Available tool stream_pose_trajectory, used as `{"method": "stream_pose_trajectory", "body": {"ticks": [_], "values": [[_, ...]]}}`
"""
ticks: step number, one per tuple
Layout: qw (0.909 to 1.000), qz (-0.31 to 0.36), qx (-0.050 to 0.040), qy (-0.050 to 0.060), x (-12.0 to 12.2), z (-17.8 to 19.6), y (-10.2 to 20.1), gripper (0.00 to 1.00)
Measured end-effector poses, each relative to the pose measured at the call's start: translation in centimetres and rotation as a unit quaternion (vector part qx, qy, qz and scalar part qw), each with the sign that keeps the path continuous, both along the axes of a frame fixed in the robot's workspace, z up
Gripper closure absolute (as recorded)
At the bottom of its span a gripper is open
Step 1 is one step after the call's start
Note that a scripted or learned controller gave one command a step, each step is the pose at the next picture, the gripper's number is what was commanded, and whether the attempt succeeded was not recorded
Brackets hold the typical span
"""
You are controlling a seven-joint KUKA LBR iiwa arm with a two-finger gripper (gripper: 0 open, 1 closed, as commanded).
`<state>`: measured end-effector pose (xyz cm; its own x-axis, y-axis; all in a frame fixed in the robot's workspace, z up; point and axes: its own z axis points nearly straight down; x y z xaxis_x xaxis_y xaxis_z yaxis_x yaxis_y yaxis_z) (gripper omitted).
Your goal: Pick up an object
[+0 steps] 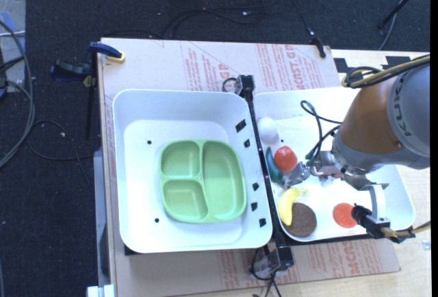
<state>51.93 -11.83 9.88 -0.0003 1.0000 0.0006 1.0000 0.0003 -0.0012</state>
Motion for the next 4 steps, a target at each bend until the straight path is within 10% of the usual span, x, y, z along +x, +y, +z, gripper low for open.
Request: {"method": "stream_pose_trajectory", "body": {"ticks": [1,2,4], "values": [[1.0000,0.000,-0.0008,-0.003,0.1,-0.4,0.0,0.00],[1.0000,-0.001,-0.0020,-0.004,0.2,0.7,-0.2,1.00],[1.0000,0.000,-0.0005,-0.002,1.0,10.5,-0.5,1.00]]}}
